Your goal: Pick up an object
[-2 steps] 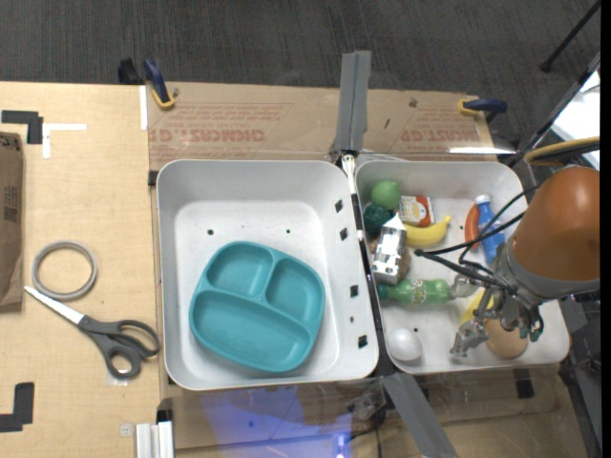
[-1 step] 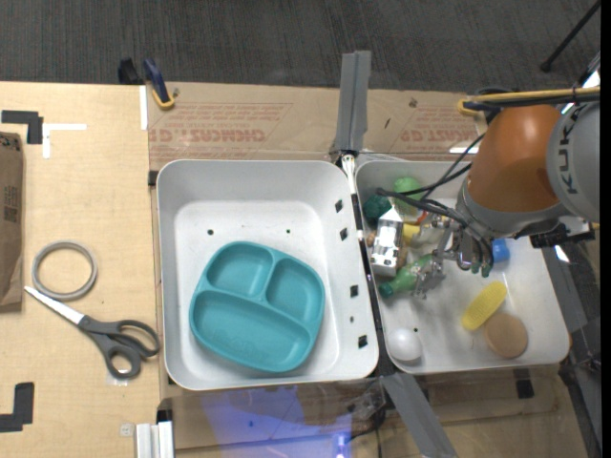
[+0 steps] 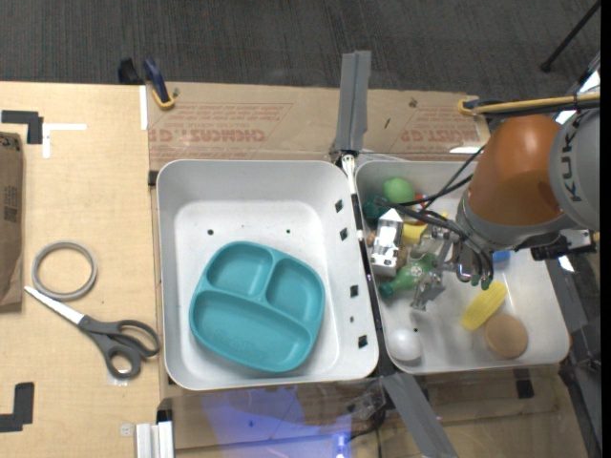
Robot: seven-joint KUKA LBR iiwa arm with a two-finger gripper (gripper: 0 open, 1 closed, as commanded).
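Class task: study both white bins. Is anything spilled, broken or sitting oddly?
Nothing looks spilled or broken. The teal divided plate lies flat but turned askew in the left bin. The right bin is cluttered with small items bunched around the pincer.

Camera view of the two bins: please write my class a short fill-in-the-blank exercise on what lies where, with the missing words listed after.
1. The teal divided plate lies in the ____ bin.
2. The scissors lie on the bench beside a roll of ____.
3. The gripper is over the ____ bin.
4. The brown egg-shaped object lies beside a ____ object.

Missing words: left; tape; right; yellow
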